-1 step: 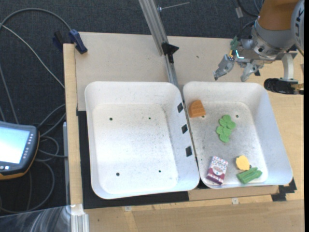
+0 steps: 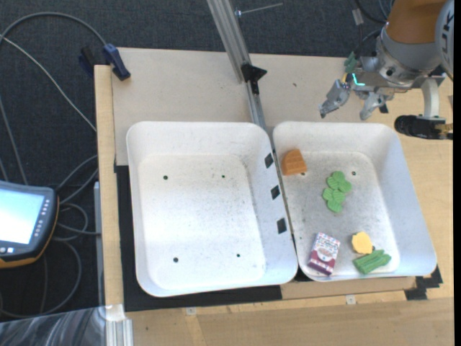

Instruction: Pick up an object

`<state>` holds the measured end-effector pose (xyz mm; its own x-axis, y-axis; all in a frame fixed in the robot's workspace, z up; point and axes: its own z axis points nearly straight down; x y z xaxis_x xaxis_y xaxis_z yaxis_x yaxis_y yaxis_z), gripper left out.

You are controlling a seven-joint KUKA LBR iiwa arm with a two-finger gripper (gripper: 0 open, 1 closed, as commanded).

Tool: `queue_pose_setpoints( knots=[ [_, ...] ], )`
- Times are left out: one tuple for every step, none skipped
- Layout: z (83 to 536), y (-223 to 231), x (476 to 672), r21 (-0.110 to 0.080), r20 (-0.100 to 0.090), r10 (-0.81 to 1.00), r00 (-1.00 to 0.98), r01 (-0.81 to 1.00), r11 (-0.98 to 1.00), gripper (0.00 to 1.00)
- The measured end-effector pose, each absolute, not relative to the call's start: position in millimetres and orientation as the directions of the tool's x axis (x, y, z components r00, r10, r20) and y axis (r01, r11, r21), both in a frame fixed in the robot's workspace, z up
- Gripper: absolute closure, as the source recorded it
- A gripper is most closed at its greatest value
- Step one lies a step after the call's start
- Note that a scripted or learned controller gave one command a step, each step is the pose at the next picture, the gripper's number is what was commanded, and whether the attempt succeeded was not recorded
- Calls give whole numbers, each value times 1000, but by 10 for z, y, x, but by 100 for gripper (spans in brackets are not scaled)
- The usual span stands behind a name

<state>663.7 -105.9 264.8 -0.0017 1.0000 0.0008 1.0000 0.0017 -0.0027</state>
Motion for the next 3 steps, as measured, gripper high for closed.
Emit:
queue_pose_setpoints(
  knots=[
    [2223, -1016, 6653, -6, 1, 1000, -2, 1000, 2, 0],
    [1597, -988, 6686, -8, 1, 1000, -2, 1000, 2, 0],
    [989, -1025, 6684, -3, 1, 1000, 1, 1000, -1, 0]
  ],
)
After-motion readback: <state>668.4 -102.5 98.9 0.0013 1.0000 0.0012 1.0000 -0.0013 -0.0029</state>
